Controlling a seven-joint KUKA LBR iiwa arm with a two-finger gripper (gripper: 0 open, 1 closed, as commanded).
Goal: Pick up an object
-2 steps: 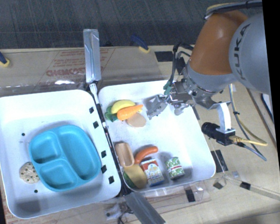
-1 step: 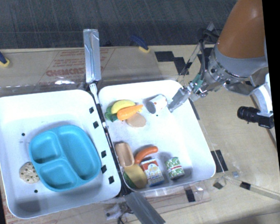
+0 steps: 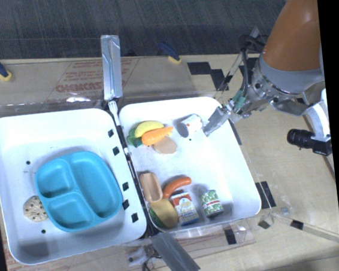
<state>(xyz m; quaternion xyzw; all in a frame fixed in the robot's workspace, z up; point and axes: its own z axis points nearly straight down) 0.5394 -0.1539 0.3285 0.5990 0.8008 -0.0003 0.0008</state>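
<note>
We note two cans [image 3: 198,206] at the right bin's [image 3: 242,172] 6 o'clock edge; carrot [image 3: 157,135] and banana [image 3: 146,127] at 11 o'clock. Pincer [image 3: 215,121] hovers at 1 o'clock; whether spread, we cannot tell.

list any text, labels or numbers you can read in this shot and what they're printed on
Nothing can be read for certain.
Red print on the cardboard sheet behind the bins: several lines, too faint and blurred to read.
Label on the red can: a picture and a band, text too small.
Label on the green can: too small to read.
The blue tray carries no visible print.
</note>
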